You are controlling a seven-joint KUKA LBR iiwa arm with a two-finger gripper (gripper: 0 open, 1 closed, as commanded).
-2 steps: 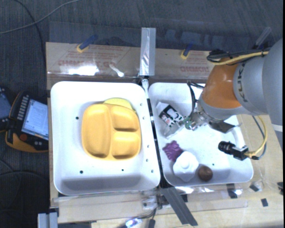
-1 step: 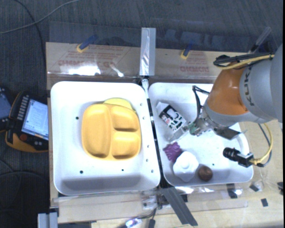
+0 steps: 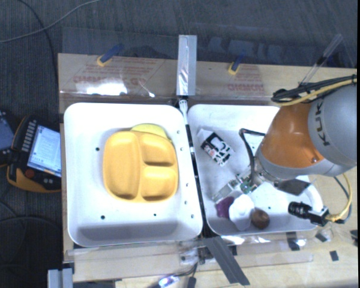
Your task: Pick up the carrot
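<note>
Desk [image 3: 270,77] carries the lot. Arm [image 3: 300,143] hangs over the right bin [image 3: 228,120] and covers most of that bin's far-right half. Left bin [image 3: 84,209] sits against the right bin's left wall and holds just a yellow divided tray [image 3: 141,164]. Claw [image 3: 247,186] is low near the right bin's middle, wrist in the way, so I can't tell if it's open, closed or gripping anything. Carrot: can't place it. Loose items on the right bin's floor are a black-and-white piece [image 3: 216,148] toward its back-left, then a white lump [image 3: 242,207], a purple piece [image 3: 224,207] and a brown round piece [image 3: 260,219] bunched at its front edge. None reads clearly as a carrot; my guess is it's under the arm inside the right bin. Risks: claw sits just behind that front cluster, so a descent here likely closes on the wrong item or on two touching ones. It could also shove the cluster into the right bin's front wall. Cables hanging off the wrist over the right bin could snag.
</note>
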